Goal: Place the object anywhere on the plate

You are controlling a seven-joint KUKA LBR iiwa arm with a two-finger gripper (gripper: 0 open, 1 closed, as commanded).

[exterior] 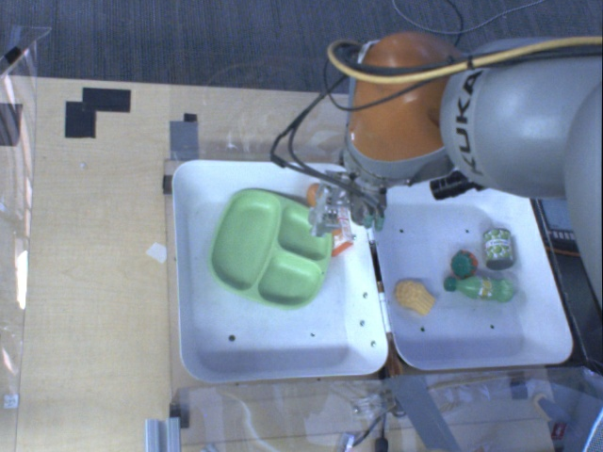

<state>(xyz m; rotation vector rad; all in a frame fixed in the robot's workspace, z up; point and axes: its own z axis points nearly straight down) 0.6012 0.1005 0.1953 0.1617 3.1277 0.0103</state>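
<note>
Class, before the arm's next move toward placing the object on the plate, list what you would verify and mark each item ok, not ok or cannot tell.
1. Green plate lies flat in the left bin: ok.
2. Plate compartments are free: ok.
3. Hand is over the plate's right edge: ok.
4. Orange object is gripped by the hand: cannot tell.
5. Other items sit in the right bin, away from the plate: ok.

The place looked like a robotics lab. A large grey industrial arm [528,111] with an orange band and loose yellow and black cables [311,130] reached over a pale wooden tabletop [85,281]. Two shallow white bins [283,356] sat side by side, fixed in metal brackets. Black marker squares [94,111] were stuck near the tabletop's far left corner, and grey carpet [188,17] lay beyond its far edge.
</note>
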